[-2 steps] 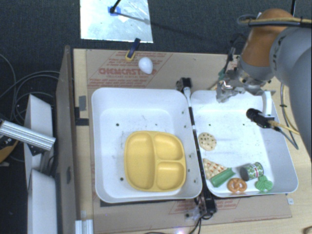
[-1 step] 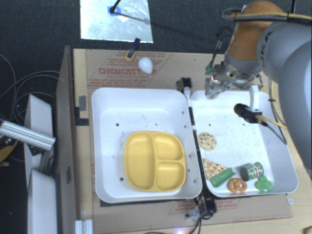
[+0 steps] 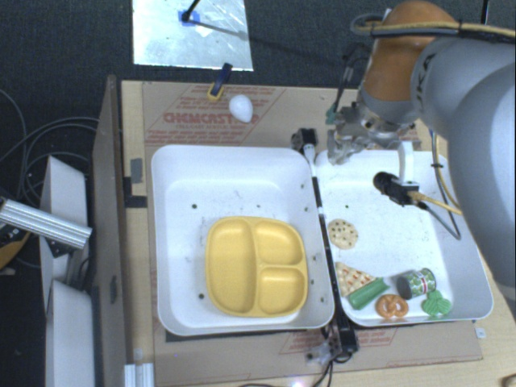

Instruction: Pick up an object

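Green and brown food toys crowd the near end of the right bin (image 3: 472,297): one pretzel (image 3: 392,305), one green leafy piece (image 3: 436,304), one small can (image 3: 417,282), one green pod (image 3: 368,293) lying against one cracker wedge (image 3: 350,277). One round cookie (image 3: 343,233) sits a little farther back, near the wall between the bins. One yellow divided plate (image 3: 256,265) with three compartments lies in the left bin (image 3: 177,184). At the right bin's far end hangs the pincer (image 3: 342,149), well apart from the toys; whether it is released or clenched I cannot tell. Beyond the bins, one white egg (image 3: 241,107) rests on cardboard (image 3: 274,111) on the desk.
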